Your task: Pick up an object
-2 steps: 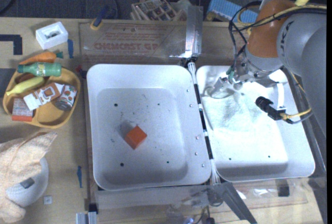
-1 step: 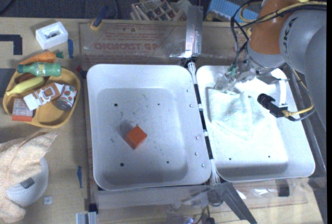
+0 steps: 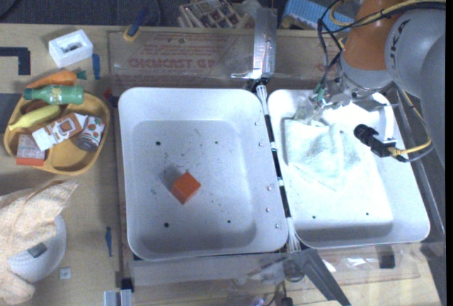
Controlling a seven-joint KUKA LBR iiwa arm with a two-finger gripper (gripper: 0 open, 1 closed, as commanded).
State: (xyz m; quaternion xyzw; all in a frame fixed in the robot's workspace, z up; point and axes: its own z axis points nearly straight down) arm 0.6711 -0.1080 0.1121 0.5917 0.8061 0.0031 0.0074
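In the right bin (image 3: 410, 227), at its far left corner, the gripper (image 3: 318, 96) is being held low by the grey arm (image 3: 417, 49), whose orange band (image 3: 375, 32) is being shown just above the wrist. The gripper's tip is being seen right at the upper edge of a crumpled white cloth (image 3: 324, 150), which is lying spread over the far left part of that bin's floor. Whether contact is being made with the cloth cannot be told, and whether the gripper is open or closed cannot be told either, since its end is being blurred against the pale fabric. Nothing is being shown clearly held in it. A black cable fitting (image 3: 371, 138) is being carried beside the wrist, over the cloth's right edge.

In the left bin (image 3: 141, 113), an orange block (image 3: 186, 187) is being displayed alone, resting slightly left of the middle and toward the near side, well apart from the gripper, with the wall between the two bins lying between them.

On the bench (image 3: 92, 191) to the left of the bins, a yellow bowl (image 3: 67, 164) is being used to hold several small items, among them a green bottle (image 3: 55, 94) and a banana (image 3: 31, 116). A white box (image 3: 71, 47) is being seen beyond the bowl, and a pale orange cloth (image 3: 32, 216) is lying nearer the camera.
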